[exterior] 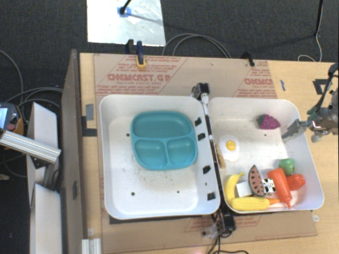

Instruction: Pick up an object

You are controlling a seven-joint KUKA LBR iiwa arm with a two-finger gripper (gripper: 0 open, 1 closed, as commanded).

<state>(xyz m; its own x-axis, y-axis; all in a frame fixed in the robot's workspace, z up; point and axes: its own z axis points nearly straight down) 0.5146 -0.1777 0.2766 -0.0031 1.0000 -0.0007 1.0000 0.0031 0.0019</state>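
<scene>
The gripper (296,127) hangs over the right bin's (249,103) far edge; whether it is apart or together, I cannot tell. Closest lies the purple grapes toy (268,121), probably light, bumpy plastic; pinching across its middle seems safest.

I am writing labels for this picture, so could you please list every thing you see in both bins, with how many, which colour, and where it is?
bins: 2, white, side by side on the bench
divided plate: 1, teal, middle of the left bin
grapes: 1 bunch, purple, upper part of the right bin
fried egg: 1, white and yellow, left side of the right bin
banana: 1, yellow, lower left of the right bin
corn cob: 1, yellow, lower edge of the right bin
watermelon slice: 1, red and green, beside the banana
carrot: 1, orange, lower right of the right bin
gripper: 1, grey, right edge of the right bin
</scene>
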